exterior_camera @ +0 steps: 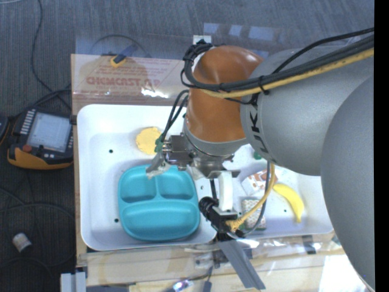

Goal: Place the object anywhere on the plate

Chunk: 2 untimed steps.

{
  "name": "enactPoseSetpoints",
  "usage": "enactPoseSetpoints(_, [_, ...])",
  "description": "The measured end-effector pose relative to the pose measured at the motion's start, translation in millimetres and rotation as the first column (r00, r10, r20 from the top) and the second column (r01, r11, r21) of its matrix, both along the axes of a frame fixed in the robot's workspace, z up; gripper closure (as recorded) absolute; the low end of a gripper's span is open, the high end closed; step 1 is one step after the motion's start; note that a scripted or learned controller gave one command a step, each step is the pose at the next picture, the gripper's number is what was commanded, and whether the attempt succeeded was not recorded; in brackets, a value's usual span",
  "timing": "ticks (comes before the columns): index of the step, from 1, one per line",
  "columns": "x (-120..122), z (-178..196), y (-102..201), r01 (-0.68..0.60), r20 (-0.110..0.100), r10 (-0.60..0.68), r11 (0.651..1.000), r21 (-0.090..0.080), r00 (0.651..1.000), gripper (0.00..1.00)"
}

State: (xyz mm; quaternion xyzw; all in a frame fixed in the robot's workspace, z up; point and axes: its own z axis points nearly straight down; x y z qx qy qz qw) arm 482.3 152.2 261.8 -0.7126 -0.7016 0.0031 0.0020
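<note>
A blue plate [159,205] with three compartments lies in the left bin [97,163], toward its front. A flat yellow round object [146,140] rests on the bin floor just behind the plate's far edge. My gripper [158,164] hangs low over the plate's far rim, just right of and in front of the yellow object. The orange-banded wrist [222,102] looms above it and hides the strip between the two bins. I see nothing held in the gripper.
The right bin holds a yellow banana [292,201], a white and orange packet [258,179] and a speckled packet [250,208], partly hidden by the arm and its cables. A handheld pendant [42,140] lies on the floor at left.
</note>
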Motion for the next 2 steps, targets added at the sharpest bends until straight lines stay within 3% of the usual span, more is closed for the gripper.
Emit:
enactPoseSetpoints(1, [0.0, 0.0, 0.0, 0.000, 0.000, 0.000, 1.000, 0.000, 1.000, 0.00])
enactPoseSetpoints(2, [90.7, -55.7, 69.0, 0.008, 0.003, -0.008, 1.000, -0.004, 1.000, 0.00])
